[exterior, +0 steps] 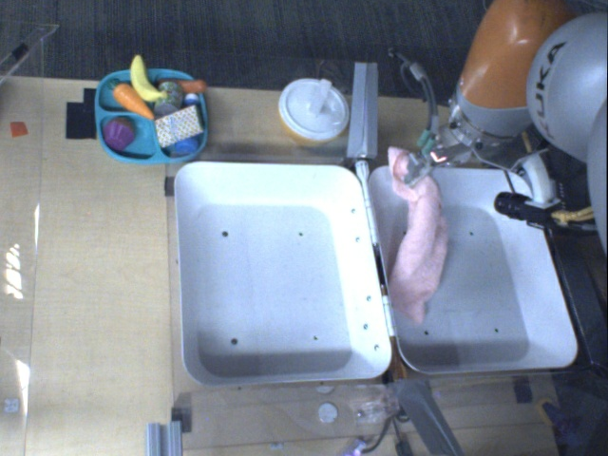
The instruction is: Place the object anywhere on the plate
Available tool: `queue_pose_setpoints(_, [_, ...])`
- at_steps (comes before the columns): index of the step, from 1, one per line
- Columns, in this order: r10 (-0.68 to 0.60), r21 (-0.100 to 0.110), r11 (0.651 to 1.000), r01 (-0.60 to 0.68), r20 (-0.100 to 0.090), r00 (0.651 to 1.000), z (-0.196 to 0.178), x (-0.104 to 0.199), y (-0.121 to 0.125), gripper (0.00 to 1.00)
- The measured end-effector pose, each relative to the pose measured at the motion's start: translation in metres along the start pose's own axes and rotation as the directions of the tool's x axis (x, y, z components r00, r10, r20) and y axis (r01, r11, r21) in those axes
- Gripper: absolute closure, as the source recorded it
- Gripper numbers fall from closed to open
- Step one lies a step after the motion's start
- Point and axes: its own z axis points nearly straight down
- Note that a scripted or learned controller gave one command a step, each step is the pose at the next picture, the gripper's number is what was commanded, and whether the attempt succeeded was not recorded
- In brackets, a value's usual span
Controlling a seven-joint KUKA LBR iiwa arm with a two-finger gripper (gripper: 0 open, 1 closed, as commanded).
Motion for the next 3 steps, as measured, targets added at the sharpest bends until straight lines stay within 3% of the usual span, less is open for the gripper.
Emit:
queue_pose_setpoints(1, [-0.007, 0.001, 1.0, 0.007, 0.0, 1.0, -0.007, 0.0, 0.003, 1.0])
queue_pose_setpoints(2, [-0.4, 0.0, 0.916, 0.4, -0.003, 0.916, -0.007, 0.059, 0.019, 1.0])
queue_pose_setpoints(3, [-0.726, -0.004, 0.687, 0.726, 0.0, 0.687, -0.018, 0.114, 0.029, 1.0])
